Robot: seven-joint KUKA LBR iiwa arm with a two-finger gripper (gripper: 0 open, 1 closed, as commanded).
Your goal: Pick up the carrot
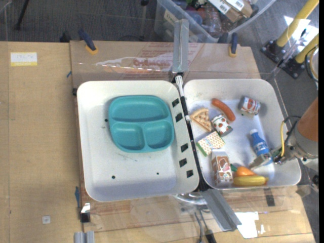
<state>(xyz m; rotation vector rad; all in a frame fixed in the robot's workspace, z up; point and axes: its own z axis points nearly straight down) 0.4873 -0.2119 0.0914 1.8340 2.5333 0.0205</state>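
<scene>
The carrot (244,171) is seen low in the right bin (230,83), at about 5 o'clock of the bin's floor, near the front wall. It lies almost flat, with its green top toward 9 o'clock. A yellow banana (249,180) is pressed against it at 6 o'clock, and a brown carton (221,168) stands just beside the green end at 9 o'clock. A blue bottle (259,143) lies near, at about 1 o'clock of the carrot.

The gripper (259,162) is placed just beside the carrot at about 2 o'clock, low over the bin floor, with the arm (306,130) reaching in from 3 o'clock. How wide the pincer is set cannot be told from this view, and nothing is seen held in it.

The step in hand is judged to be the final approach and grasp. It is probably best done with the gripper centred over the orange body rather than the green top, and with the closing line set across the carrot's short axis, so that the banana is not caught as well. A straight descent is advised, since a slanted one could push the carrot against the carton or the bin wall.
</scene>
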